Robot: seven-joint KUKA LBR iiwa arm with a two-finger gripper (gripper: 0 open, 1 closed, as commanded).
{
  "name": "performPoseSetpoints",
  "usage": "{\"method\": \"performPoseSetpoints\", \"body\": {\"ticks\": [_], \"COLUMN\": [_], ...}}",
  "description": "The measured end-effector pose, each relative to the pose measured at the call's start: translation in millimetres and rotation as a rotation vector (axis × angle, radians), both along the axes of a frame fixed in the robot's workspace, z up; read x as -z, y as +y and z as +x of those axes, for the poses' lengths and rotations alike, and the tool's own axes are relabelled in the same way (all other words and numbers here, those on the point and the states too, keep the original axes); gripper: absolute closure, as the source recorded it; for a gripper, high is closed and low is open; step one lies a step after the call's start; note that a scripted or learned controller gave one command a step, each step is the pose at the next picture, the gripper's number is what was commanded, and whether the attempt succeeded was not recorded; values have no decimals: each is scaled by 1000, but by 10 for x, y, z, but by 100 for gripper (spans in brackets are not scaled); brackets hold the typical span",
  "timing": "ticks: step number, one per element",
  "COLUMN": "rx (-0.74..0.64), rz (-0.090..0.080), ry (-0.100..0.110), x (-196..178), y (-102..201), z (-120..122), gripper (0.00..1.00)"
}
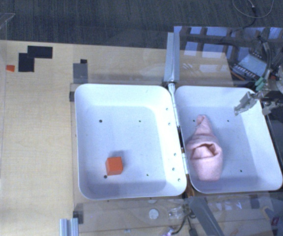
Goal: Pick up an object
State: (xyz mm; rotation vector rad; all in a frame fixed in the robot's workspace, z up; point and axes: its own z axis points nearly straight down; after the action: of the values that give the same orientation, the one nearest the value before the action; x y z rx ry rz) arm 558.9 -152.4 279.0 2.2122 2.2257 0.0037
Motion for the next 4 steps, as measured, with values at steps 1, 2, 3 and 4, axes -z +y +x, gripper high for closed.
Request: {"method": "performPoseSetpoints", "body": {"ticks": [1, 2, 3, 4], "rx": [-31, -300, -193, -236], "rz": [1, -3, -2, -3], "ry": [0, -13, -12, -13], "x": [982, 1872, 1876, 1872], "y": [370, 470, 519, 422], "z": [32, 81, 622, 21], "gripper": [0, 0, 0, 0]}}
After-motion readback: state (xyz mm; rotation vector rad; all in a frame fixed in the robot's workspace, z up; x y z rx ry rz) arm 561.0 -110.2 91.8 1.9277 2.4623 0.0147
